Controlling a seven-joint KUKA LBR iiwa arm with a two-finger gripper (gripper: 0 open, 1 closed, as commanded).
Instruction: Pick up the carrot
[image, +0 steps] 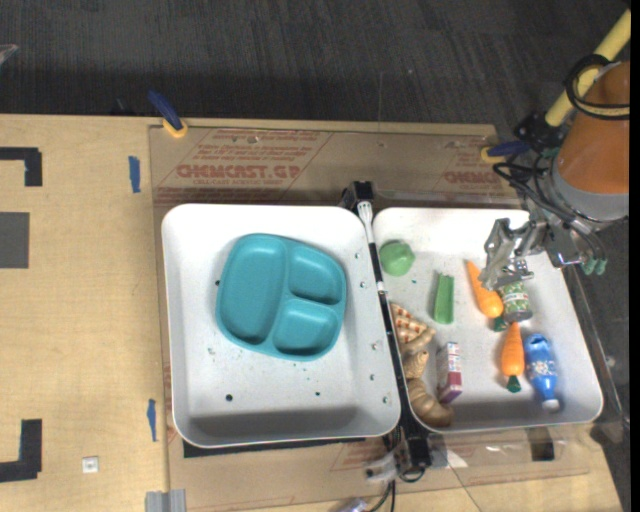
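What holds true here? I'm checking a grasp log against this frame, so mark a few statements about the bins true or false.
1. The teal divided plate lies in the left bin. True.
2. The gripper hangs over the left bin. False: it is over the right bin, beside a carrot.
3. The right bin holds two carrots. True: a second carrot lies lower.
4. The blue bottle sits on the plate. False: it lies in the right bin.

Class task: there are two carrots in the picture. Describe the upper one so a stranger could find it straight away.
Start at the right white bin. The carrot lies slanted at its upper middle, right of the green stick and directly below the claw. Unlike the other carrot by the blue bottle, it sits higher.
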